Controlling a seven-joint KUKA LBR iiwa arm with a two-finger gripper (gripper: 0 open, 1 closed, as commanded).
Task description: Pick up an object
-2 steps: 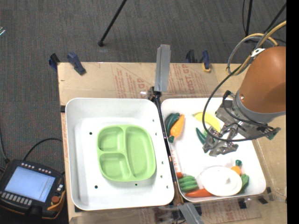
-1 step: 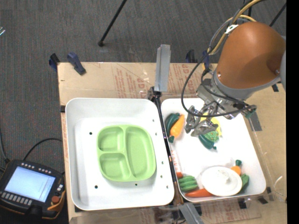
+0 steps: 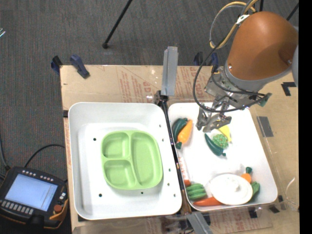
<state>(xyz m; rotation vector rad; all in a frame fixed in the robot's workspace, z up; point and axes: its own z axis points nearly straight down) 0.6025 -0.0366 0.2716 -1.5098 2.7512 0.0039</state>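
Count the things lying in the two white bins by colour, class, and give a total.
Green: 5 — tray, vegetable, vegetable with broccoli, beans, piece
Orange: 3 — carrot, carrot, piece
Yellow: 1 — wedge
White: 1 — plate
Total: 10

Arm: large rounded orange band above grey metal wrist. Yellow and black cables looped beside it. Jaws were grey metal, two thin fingers.
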